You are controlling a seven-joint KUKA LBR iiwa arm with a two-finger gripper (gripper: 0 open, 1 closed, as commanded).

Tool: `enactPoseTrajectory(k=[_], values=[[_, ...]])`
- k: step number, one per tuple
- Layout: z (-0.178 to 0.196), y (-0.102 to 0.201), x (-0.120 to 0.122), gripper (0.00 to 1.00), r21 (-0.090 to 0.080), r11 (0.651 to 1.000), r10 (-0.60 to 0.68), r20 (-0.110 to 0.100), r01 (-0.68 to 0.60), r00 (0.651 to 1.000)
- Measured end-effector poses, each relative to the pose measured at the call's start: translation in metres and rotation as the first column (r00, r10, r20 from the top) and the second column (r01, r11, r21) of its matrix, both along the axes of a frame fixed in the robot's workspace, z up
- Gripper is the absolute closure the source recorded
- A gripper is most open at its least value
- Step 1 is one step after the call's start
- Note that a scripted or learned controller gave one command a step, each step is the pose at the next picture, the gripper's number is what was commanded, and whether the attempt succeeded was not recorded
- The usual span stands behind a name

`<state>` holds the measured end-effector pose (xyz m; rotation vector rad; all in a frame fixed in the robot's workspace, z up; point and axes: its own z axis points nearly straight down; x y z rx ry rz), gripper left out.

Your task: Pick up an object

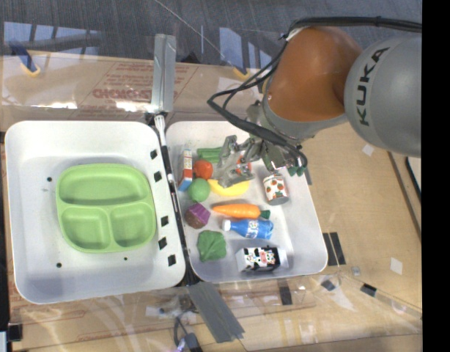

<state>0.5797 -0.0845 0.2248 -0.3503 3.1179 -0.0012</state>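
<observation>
Toy groceries fill the right bin (313, 218) at frame centre: a carrot (237, 210), a blue bottle (251, 229) and a cow-patterned carton (260, 258), lettering unreadable. "KUKA" runs down the grey arm (386, 86) at upper right. Whether the tool (236, 163) is gripping anything cannot be told.

Two white bins (20, 218): the left holds a light green divided tray (104, 205); the right holds an orange carrot (237, 210) with green top, blue bottle (251, 229), black-and-white cow-patterned carton (260, 258), purple vegetable (198, 215), dark green leafy piece (211, 246), red tomato (203, 169), yellow banana (229, 188). Arm (386, 94): grey, with orange band.
</observation>
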Motion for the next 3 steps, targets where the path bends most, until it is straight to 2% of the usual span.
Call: enactPoseTrajectory(k=[1, 2, 3], values=[[0.006, -0.036, 0.062, 1.00, -0.001, 0.997, 0.078, 0.001, -0.078, 0.997], [-0.083, -0.127, 0.067, 1.00, 0.002, 0.958, 0.287, -0.007, -0.287, 0.958], [-0.077, -0.123, 0.080, 1.00, -0.005, 0.842, 0.540, 0.004, -0.540, 0.842]])
